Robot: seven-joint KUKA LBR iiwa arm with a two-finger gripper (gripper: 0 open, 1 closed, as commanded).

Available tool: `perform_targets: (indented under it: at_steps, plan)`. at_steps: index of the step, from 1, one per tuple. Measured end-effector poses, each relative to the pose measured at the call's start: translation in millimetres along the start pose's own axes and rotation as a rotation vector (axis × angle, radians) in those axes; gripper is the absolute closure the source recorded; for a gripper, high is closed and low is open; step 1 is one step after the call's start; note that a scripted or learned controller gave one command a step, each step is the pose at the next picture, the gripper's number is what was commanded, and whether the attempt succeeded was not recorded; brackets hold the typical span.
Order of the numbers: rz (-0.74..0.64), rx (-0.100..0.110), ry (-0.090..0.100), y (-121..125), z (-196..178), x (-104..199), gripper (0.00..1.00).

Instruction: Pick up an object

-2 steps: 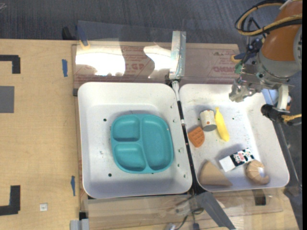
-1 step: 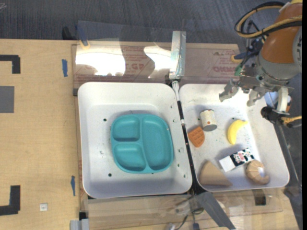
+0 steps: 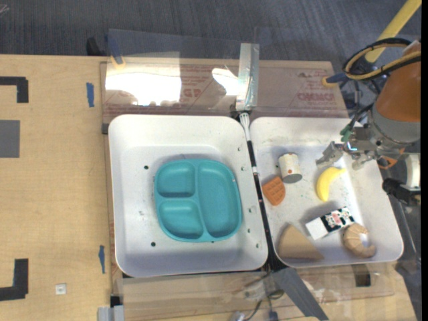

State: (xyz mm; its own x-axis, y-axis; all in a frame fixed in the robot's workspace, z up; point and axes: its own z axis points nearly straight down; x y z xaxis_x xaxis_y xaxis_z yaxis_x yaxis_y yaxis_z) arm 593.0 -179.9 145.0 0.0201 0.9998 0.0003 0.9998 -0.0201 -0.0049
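My gripper [image 3: 342,158] hangs over the far right part of the right bin [image 3: 391,209], open, with nothing between its fingers. Just below and in front of it lies a yellow banana [image 3: 326,183]. To its left, a small white and tan cylinder [image 3: 289,166] lies beside an orange piece [image 3: 273,190]. Nearer the front edge lie a black and white box [image 3: 330,222], a tan wedge [image 3: 297,243] and a tan rounded lump [image 3: 358,239]. The arm's grey wrist and orange band [image 3: 401,102] reach in from the right.
The left bin [image 3: 127,179] holds a teal divided plate [image 3: 198,199]. A metal divider post [image 3: 247,79] stands behind the seam between the bins. Cables [image 3: 368,62] loop near the arm at the upper right.
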Motion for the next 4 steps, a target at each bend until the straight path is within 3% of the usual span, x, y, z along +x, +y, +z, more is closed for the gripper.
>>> perform_targets:
  at_steps: [1, 2, 3, 4]
  plan:
    - [-0.002, -0.008, 0.0, 2.6, -12.8, 1.9, 1.0]
    - [-0.002, -0.006, 0.0, 2.3, -12.0, 1.8, 0.0]
    - [0.185, -0.009, 0.001, -21.0, 58.6, -5.1, 0.0]
    - [0.186, -0.014, 0.0, -19.4, 46.7, -5.2, 1.0]
